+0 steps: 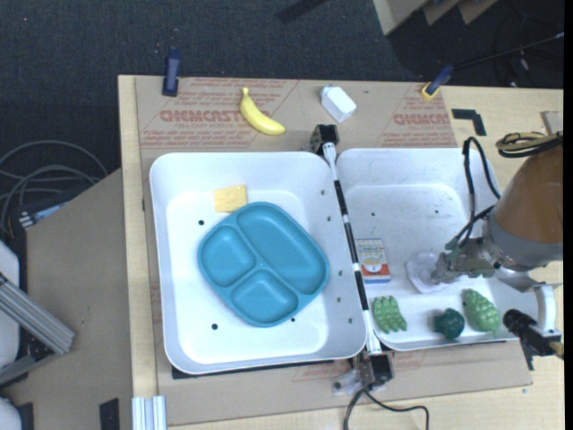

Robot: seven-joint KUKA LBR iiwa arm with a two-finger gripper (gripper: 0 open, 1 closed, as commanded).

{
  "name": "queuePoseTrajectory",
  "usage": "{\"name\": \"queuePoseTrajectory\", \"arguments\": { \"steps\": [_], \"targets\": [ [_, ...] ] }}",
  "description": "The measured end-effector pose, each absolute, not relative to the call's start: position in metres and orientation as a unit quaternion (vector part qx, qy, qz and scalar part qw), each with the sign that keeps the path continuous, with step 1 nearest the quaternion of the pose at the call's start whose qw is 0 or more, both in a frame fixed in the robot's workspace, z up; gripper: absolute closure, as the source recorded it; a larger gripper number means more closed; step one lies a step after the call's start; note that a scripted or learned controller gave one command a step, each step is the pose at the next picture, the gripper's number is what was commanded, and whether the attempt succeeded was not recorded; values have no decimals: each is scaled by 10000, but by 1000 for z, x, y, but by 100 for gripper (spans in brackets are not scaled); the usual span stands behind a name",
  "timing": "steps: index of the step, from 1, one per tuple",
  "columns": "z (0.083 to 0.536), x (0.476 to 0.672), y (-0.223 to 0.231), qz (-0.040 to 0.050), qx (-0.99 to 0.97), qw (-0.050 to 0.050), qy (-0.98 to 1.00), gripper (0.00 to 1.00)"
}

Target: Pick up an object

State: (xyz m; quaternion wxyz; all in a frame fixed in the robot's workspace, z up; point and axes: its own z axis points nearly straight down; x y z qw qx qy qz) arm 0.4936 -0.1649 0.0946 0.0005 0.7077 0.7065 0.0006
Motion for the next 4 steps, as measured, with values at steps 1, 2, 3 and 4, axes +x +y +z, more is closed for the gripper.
{"name": "queuePoseTrajectory", "arguments": {
  "steps": [1,2,3,4],
  "targets": [
    [191,573,-135,12,7064,15,7078,100],
    [190,572,-135,1,7068,4,7074,0],
    [144,478,-164,-9,7077,-8,7065,0],
    [143,588,-208,3,7069,12,7073,0]
  ]
}}
